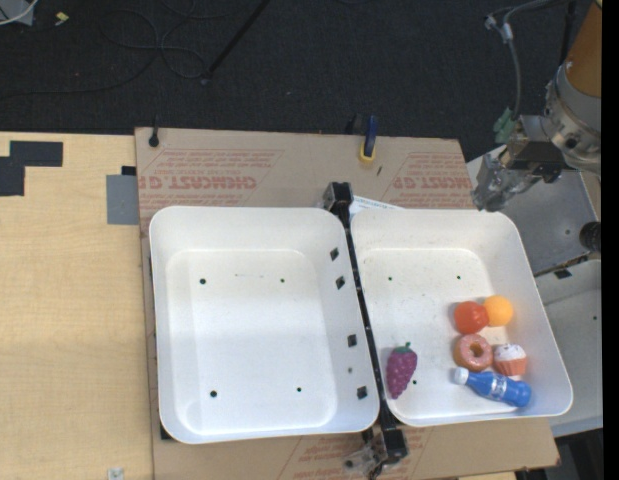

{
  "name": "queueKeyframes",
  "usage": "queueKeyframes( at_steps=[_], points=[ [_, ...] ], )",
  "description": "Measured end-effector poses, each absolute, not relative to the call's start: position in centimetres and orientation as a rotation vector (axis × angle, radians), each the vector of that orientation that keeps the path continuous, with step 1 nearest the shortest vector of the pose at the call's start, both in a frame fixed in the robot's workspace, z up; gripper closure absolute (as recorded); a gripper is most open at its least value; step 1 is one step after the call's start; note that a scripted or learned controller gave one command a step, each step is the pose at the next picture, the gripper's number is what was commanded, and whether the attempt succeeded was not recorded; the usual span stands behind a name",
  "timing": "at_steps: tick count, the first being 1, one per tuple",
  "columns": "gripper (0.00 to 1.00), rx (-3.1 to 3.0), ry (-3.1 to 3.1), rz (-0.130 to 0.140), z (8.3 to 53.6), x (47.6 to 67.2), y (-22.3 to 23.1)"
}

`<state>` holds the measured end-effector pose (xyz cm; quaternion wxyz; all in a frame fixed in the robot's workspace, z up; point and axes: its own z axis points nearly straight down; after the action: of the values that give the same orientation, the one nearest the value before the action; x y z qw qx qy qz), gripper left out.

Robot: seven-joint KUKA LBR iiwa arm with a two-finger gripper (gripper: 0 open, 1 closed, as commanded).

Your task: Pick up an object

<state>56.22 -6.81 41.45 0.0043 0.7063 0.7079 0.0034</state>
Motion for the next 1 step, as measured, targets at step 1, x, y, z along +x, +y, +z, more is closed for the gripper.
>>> queueKeyframes(
  at_steps=[1],
  points=[
    [1.00,2.221,2.221,-0.002,43.77,58.22,-8.43]
  ],
)
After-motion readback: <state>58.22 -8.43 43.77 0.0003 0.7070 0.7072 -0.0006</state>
